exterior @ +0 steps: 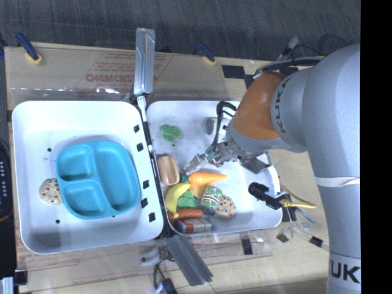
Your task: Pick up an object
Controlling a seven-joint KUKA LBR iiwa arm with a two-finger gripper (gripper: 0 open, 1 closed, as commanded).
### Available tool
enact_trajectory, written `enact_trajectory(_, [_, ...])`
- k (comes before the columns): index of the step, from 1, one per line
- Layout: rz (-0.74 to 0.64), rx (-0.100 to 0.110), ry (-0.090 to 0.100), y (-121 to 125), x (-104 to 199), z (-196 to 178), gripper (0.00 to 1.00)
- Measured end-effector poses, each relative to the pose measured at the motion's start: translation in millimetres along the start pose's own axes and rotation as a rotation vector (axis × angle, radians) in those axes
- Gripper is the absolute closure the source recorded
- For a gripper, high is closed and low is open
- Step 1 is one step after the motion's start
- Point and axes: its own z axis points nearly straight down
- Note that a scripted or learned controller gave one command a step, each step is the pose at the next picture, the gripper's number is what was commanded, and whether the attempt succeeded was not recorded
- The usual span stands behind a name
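My gripper hangs low in the right bin, near its middle, reaching in from the right under the orange-banded wrist. Just below it lies an orange carrot. Closer to the front edge sits a pile: a yellow banana, a round green, red and white piece, a speckled cookie, a reddish sausage and a dark box. A tan bread piece lies by the left wall. A green leaf rests apart at the back left.
The left bin holds a blue divided tray and a cookie at the tray's left. A metal divider stands between the bins at the back. The arm's grey body covers the right bin's right side.
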Motion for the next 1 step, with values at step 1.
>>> enact_trajectory(1, [-0.085,-0.003,0.001,-48.8,31.7,0.1,0.00])
